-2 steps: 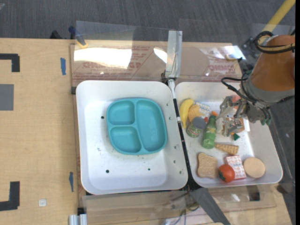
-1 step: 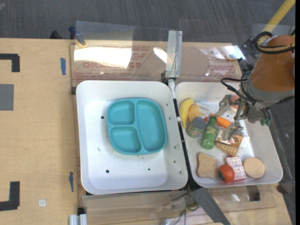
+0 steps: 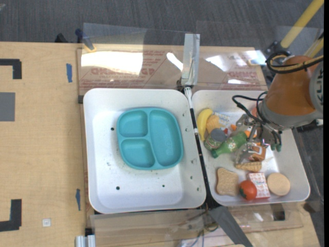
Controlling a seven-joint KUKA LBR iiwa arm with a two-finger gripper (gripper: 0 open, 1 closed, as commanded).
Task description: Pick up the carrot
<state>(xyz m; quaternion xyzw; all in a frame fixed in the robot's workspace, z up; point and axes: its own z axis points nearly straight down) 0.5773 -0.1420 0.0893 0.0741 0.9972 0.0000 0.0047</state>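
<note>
Front row, right bin [image 3: 300, 181]: slice of toast [image 3: 226, 181], tomato [image 3: 248, 190], small pink-and-white carton [image 3: 258, 183] and round bun [image 3: 278, 183], set along the near wall from 7 to 5 o'clock of the bin.
Middle, right bin: green bottle-like item [image 3: 226, 146] lying flat near the centre; a tan waffle-like piece [image 3: 249, 164] just nearer than the tool.
Gripper [image 3: 255, 140]: low over the bin's centre, hanging from the orange-banded wrist, which comes in from 3 o'clock.
Jaws: cannot tell whether spread or pressed together; the metalwork blends with the items beneath.
Carrot [image 3: 249, 130]: judged to be the orange piece right at the tool, at about 11 o'clock of its tip, partly covered; touching or just beside, not resolvable.
Carrot versus jaws: not visibly between them; no grasp can be claimed.
Far row, right bin: banana [image 3: 204, 122] at 10 o'clock of the bin, a yellow-orange packet [image 3: 214, 123] just beside it.
Left bin [image 3: 97, 148]: holds a teal divided plate [image 3: 150, 138], well apart from the work.
Step in hand: closing on the carrot.
Doing it well: centre the jaws across the carrot's narrow width, keep off the green item at 9 o'clock, then lift straight.
Risk: crowding; a neighbour may be pinched instead.
</note>
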